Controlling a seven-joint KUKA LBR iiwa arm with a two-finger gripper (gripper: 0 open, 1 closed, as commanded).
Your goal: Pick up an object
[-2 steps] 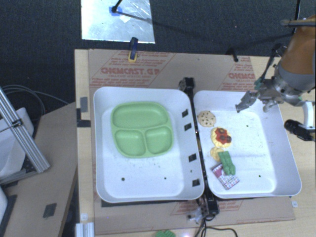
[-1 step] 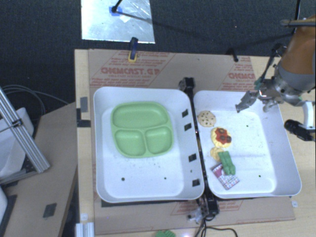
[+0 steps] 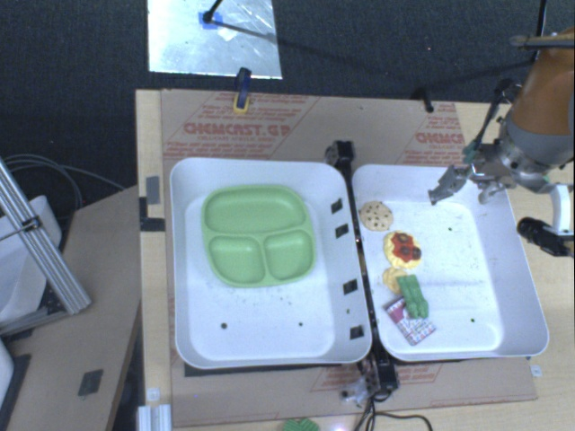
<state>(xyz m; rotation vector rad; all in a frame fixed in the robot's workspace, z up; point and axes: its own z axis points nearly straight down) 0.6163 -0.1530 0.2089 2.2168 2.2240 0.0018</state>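
Note:
In the right bin [image 3: 485, 268] several small items lie along its left side: a round cookie [image 3: 375, 214], a yellow piece with a red top [image 3: 403, 249], a green object [image 3: 412, 295] and a small pink-and-white packet [image 3: 411, 323]. My gripper [image 3: 465, 187] hangs over the bin's far right corner, well to the right of the cookie and apart from all the items. Its fingers are spread, with nothing between them. The orange-banded arm [image 3: 548, 97] comes in from the upper right.
The left bin [image 3: 193, 330] holds a green divided tray [image 3: 259, 234]. A black divider strip [image 3: 352, 250] runs between the bins. A silver sheet [image 3: 214, 23] lies behind the bench, and a metal rail [image 3: 36, 250] stands at the far left.

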